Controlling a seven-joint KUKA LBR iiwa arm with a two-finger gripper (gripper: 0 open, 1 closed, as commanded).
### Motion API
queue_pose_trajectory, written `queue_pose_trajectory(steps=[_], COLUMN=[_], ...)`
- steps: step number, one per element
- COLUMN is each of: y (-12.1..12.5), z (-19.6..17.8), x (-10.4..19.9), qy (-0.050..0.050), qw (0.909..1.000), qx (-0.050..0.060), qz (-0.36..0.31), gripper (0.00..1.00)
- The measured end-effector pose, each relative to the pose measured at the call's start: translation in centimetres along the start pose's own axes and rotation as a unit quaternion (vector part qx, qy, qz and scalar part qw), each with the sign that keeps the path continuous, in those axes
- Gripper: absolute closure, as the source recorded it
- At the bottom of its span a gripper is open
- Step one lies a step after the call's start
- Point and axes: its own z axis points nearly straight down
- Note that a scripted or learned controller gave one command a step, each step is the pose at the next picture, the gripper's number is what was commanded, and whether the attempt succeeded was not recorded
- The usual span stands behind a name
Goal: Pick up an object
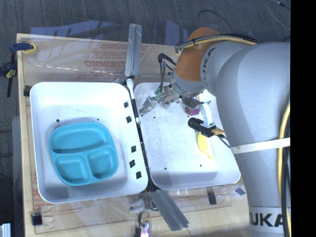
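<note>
My gripper (147, 104) is low over the far left corner of the right bin (173, 179), close to the divider between the two bins. The grey arm and its orange band reach in from the right and cover the bin's far right part. A yellow, banana-like object (205, 146) lies by the right bin's right wall. A small magenta object (193, 111) shows just under the wrist, partly hidden. Nothing is visible between the gripper's tips.
The left bin (39, 112) holds a blue divided plate (84, 152) near its middle. Several small black clips (133, 149) sit along the divider between the bins. The right bin's floor is speckled white.
</note>
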Motion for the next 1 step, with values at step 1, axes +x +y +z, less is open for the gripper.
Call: queue_pose_trajectory(steps=[1], y=[0.41], z=[-0.11], x=[-0.32], qy=[-0.001], qw=[0.9999], qx=[-0.002], qz=[0.011], gripper=[0.0])
